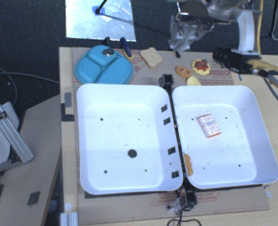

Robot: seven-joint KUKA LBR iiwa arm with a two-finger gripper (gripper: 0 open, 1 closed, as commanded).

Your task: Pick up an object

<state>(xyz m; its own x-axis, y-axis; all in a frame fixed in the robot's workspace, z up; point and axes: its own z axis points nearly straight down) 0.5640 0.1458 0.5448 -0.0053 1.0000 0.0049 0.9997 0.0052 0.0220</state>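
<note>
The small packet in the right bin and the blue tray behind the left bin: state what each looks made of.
Small packet: probably printed paper or thin foil wrap; flat, white with red print, edges slightly crinkled.
Blue tray: looks like moulded plastic; uniform light blue, rounded compartments, a soft sheen.
Right bin and left bin: likely matte white plastic, with smooth rounded walls.

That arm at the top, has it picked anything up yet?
Not yet. The end effector hangs above the bench behind the bins, nothing visibly in it. The small red-and-white packet lies untouched in the right bin. Reaching down, gripping and lifting all remain.
</note>
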